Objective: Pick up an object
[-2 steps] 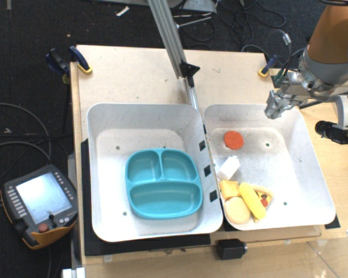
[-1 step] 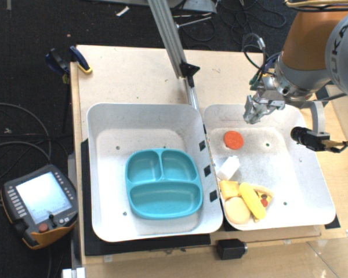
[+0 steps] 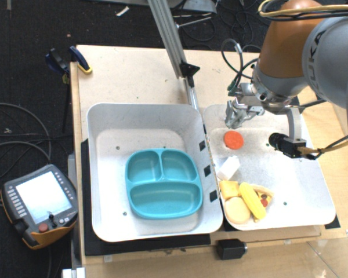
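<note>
From where I stand, nothing has been lifted yet. The arm's gripper (image 3: 236,118) hangs low over the far end of the right bin (image 3: 313,184), just above and beside a small orange-red round piece (image 3: 234,140) lying on the bin floor. Its fingers look drawn close together with nothing between them, though from this slant I cannot be sure how wide they stand, so I would not call it either way. The round piece seems the likeliest target, being the nearest thing to the fingertips, but it sits apart from them on the floor. Nearer the front of the same bin lie a white block (image 3: 228,168), a banana (image 3: 253,200) and a pale rounded food piece (image 3: 238,211), huddled by the wall between the bins. The left bin (image 3: 104,120) holds a teal divided plate (image 3: 162,183). So the approach looks done; the descent, the pinch and the lift all remain.
</note>
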